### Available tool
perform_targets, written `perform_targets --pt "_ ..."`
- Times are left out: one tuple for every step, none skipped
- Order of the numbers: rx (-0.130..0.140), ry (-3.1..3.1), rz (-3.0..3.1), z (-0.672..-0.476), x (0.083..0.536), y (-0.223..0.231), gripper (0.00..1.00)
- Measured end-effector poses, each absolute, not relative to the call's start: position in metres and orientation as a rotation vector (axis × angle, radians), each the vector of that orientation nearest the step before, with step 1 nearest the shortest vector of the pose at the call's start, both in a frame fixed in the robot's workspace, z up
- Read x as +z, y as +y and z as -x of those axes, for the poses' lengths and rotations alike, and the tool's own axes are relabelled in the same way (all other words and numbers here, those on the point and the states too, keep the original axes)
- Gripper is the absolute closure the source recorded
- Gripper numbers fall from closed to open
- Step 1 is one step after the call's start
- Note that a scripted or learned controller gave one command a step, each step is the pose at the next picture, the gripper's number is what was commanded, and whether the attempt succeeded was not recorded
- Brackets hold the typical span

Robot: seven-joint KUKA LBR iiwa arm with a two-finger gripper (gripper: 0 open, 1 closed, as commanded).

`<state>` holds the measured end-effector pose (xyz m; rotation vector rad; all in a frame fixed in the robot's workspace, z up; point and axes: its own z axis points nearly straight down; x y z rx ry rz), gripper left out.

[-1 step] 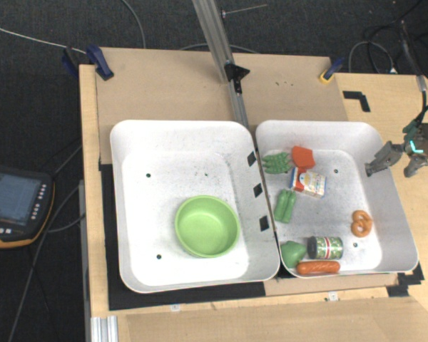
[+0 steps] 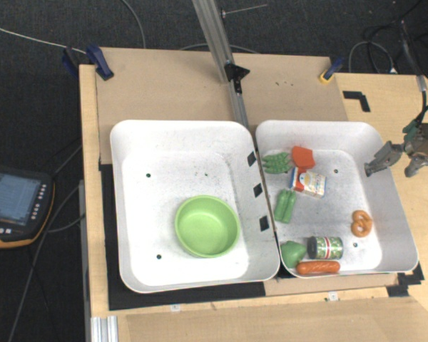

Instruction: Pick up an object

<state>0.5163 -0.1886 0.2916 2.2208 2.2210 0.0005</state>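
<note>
The gripper (image 2: pixel 398 161) sits at the three o'clock edge of the right bin (image 2: pixel 385 194), its two grey fingers spread apart with nothing between them, poised over the bin's rim rather than over any item. So the pick has not begun: nothing is lifted, and reaching, closing and raising all remain.

The candidates lie inside that bin. Nearest, toward seven o'clock of the gripper, is a small orange pretzel-shaped toy (image 2: pixel 362 223). Further toward nine o'clock are a small printed carton (image 2: pixel 309 183) touching an orange-red block (image 2: pixel 302 156), a green leafy toy (image 2: pixel 275 163) and a green pickle-like piece (image 2: pixel 284 206). Along the bin's six o'clock edge rest a small can (image 2: pixel 324 247), a red sausage-like toy (image 2: pixel 318 267) and a green rounded piece (image 2: pixel 293 251).

The left bin (image 2: pixel 132 148) holds a green bowl (image 2: pixel 207 226).
</note>
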Motion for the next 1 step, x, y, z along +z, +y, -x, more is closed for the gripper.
perform_targets --pt "-0.002 2.224 -2.223 -0.5108 0.2485 -0.186 0.0"
